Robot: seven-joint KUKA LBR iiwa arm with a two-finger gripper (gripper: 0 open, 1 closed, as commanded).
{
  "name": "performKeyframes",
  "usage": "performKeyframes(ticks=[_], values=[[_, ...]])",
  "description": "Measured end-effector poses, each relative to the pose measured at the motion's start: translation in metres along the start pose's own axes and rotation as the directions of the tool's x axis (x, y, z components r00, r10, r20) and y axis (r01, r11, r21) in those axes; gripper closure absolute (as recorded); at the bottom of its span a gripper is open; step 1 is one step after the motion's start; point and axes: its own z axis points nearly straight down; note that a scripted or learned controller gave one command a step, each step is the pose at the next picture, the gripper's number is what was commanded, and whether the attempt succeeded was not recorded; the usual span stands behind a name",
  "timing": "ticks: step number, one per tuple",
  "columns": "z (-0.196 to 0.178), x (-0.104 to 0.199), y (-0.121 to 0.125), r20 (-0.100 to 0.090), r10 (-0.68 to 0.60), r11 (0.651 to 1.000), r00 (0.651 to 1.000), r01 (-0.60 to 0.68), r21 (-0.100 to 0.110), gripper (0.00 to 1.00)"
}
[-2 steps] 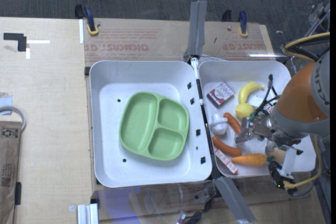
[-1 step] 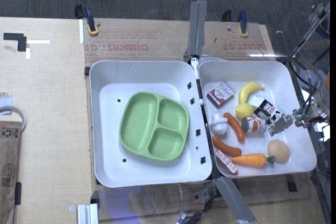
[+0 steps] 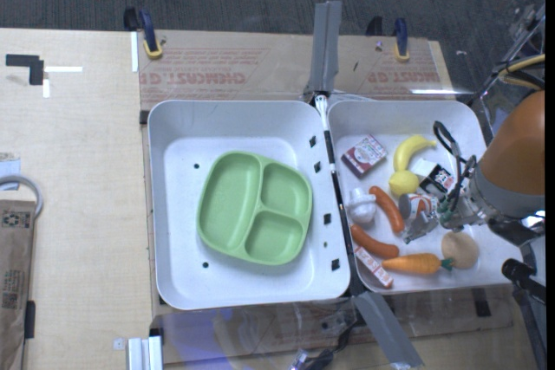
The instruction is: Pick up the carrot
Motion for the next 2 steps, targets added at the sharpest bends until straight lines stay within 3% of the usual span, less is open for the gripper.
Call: performKeyframes(ticks=[1,2], values=[[0.0306,0.0401,0.0087,0.0,0.269,0.963,0.963,-0.269,0.002,0.0],[0.0227,0.0394,0.0083,0.0,0.271,0.963,0.963,-0.271,0.004,1.0]])
